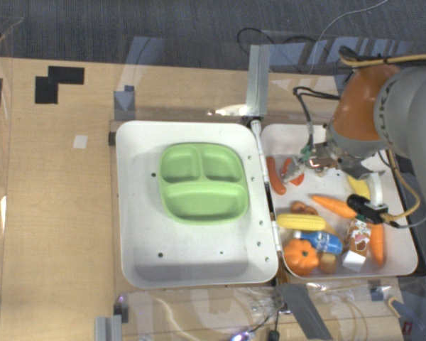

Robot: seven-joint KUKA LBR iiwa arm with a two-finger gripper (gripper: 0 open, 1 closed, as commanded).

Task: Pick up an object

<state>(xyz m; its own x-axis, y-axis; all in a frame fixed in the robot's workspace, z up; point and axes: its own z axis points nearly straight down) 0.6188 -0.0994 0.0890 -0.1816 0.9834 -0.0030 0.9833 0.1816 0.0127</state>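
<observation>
The right bin [409, 261] holds several toy foods. Among them are a long red pepper [273, 176], a small red piece [295, 179], an orange carrot [332, 204], a yellow banana [359, 186] and a corn cob [302, 222]. My gripper [299, 163] hangs low over the bin's upper left part, just above the small red piece and right of the red pepper. Its tips are dark and blurred against the toys.
A green divided plate [202, 183] lies in the left bin [138, 261]. Near the right bin's front are an orange pumpkin [300, 256], a blue can [327, 244], a white cube [353, 261] and a second carrot [377, 240]. The metal divider [259, 84] stands behind the bins.
</observation>
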